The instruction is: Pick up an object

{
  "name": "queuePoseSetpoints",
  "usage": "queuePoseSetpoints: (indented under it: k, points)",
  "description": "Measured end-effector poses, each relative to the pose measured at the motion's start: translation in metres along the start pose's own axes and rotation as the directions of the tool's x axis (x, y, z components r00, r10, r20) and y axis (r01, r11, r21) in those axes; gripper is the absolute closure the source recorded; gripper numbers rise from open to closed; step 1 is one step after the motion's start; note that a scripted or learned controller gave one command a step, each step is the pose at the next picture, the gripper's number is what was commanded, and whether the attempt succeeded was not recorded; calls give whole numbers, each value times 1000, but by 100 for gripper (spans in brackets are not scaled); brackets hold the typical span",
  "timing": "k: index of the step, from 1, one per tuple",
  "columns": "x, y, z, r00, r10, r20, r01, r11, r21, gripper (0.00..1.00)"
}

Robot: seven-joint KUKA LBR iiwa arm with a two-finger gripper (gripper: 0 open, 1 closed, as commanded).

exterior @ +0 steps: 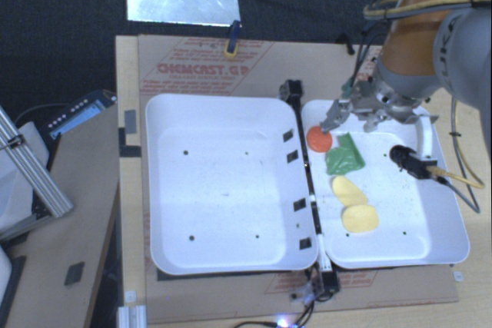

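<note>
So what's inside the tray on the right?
The right tray holds an orange disc, a green piece beside it, and two yellow pieces in front. The gripper hangs over the disc's back edge. The arm covers the tray's far corner, hiding anything there.

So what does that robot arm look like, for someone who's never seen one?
The arm is thick, rounded and light grey, with dark lettering on its side, too cut off to read. Above the wrist sits a bulging orange band. A yellow cable loops over that band. The wrist end narrows into silvery metal parts.
</note>
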State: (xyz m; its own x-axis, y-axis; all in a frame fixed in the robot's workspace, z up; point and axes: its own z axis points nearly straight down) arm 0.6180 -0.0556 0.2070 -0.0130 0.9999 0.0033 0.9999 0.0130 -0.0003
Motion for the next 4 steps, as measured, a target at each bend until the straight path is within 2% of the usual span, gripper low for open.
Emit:
queuePoseSetpoints:
  k: [1,2,3,4]
  points:
    - [-77,-45,124,1000,18,4,-18,1000,7,0]
    - [-27,13,121,1000,4,4,-4,1000,-7,0]
    - [-30,12,111,1000,7,4,-7,1000,-5,100]
    - [-58,53,-86,1000,8,8,-8,1000,-22,100]
